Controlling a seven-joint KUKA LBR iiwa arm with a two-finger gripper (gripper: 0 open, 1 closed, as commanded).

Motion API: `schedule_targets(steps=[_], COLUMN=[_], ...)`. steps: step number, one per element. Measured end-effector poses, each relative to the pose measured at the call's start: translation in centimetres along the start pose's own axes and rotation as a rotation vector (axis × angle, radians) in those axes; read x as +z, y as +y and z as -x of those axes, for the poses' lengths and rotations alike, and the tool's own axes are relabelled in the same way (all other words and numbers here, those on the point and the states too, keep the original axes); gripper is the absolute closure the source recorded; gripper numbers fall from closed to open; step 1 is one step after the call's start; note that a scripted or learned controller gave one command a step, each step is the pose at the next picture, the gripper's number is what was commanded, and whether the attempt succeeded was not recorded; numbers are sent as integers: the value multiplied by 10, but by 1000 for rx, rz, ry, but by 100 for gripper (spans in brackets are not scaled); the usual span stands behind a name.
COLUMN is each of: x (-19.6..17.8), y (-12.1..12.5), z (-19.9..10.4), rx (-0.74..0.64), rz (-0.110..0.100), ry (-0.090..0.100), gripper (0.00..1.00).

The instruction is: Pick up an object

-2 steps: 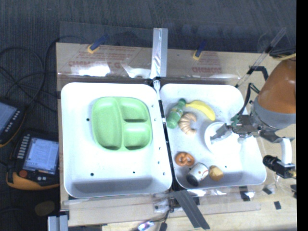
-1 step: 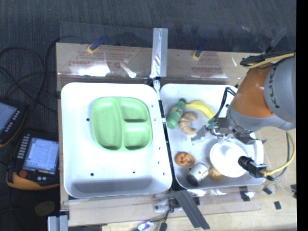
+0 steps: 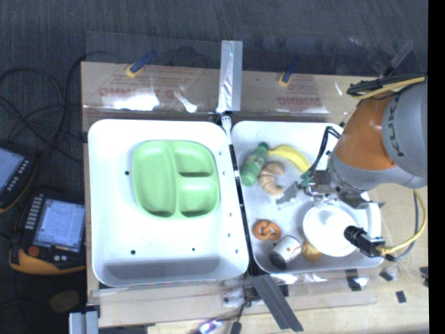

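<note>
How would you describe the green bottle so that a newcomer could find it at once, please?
Look in the right-hand white bin, at its upper left corner beside the divider. The green bottle lies there, touching a tan croissant and next to a yellow banana; it is that bin's one green item.

Bright even overhead light; glare on two shallow white plastic bins (image 3: 160, 266), soft shadows, slight overall blur, grainy.

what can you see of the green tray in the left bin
The green tray is a pale green, plastic-looking plate with rounded corners and three compartments: one long one on its left and two smaller ones on its right. It lies flat, right side up, on the floor of the left bin, toward the bin's far side. It stands apart from the bin's walls.
</note>
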State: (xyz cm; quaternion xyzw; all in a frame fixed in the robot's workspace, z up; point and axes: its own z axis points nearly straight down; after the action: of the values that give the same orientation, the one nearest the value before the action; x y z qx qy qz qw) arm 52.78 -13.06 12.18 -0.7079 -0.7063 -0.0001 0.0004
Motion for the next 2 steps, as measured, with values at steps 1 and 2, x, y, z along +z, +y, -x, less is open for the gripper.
schedule_targets(steps=[1, 2], x=[30, 35], y=[65, 133], z=[-1, -16], rx=[18, -89], rz=[0, -33], ry=[-2, -5], gripper=[0, 0])
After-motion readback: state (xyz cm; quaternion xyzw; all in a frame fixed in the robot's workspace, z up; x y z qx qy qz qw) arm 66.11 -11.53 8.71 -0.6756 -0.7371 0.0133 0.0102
